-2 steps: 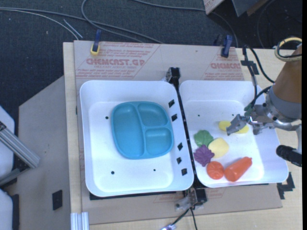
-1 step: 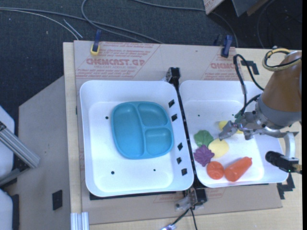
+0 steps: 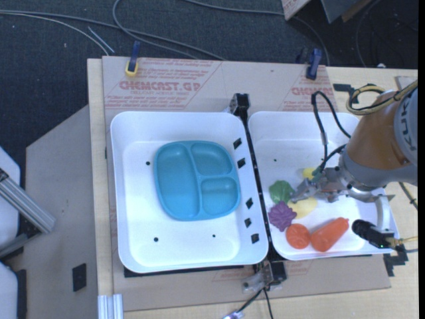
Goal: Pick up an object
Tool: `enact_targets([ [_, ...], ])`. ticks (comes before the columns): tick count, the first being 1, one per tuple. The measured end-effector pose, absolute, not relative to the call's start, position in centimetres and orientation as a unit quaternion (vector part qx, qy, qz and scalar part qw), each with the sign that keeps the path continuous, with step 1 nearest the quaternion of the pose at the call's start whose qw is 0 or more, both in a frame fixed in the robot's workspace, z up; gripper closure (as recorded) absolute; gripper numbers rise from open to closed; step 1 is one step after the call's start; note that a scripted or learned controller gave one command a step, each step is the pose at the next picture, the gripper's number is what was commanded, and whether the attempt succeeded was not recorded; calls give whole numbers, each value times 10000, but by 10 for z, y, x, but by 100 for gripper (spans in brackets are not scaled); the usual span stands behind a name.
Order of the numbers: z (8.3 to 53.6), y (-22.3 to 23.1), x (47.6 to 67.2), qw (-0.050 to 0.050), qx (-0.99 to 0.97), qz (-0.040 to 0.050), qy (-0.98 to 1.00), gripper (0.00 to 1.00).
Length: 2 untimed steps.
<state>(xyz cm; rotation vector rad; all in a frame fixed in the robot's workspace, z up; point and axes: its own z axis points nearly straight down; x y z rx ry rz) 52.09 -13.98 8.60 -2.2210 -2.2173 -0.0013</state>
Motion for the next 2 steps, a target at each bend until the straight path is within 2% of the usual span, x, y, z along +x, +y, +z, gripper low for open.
enact_targets([
  [1, 101, -140, 523, -19, -7073, -29, -7069, 100],
  [2, 157, -131, 519, -12, -7067, -10, -7075, 100],
])
